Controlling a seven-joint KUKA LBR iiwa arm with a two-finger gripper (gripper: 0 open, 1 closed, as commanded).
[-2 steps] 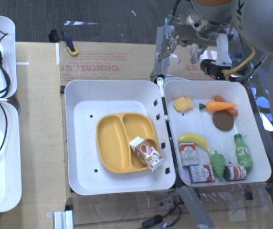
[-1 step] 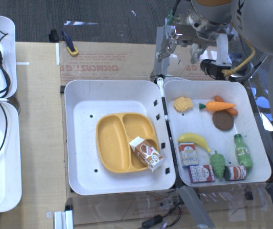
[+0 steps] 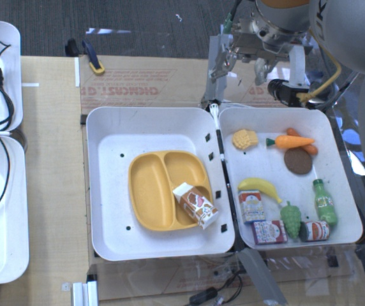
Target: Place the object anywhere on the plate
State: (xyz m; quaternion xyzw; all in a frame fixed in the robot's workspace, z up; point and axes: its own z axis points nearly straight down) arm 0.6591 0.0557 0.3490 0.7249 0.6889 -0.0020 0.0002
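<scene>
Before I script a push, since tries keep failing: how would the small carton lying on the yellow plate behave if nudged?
The carton lies on its side, so it probably slides rather than tips. It rests across the yellow plate's divider and rim, so it may rock or pivot. It looks like a light toy, likely easy to shift.

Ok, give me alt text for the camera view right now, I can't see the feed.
A small carton lies tilted on the right side of the yellow divided plate in the left bin. The gripper hangs above the bins' far edge, holding nothing. The right bin holds toy food: corn, carrot, banana, green bottle, boxes and a can.
</scene>
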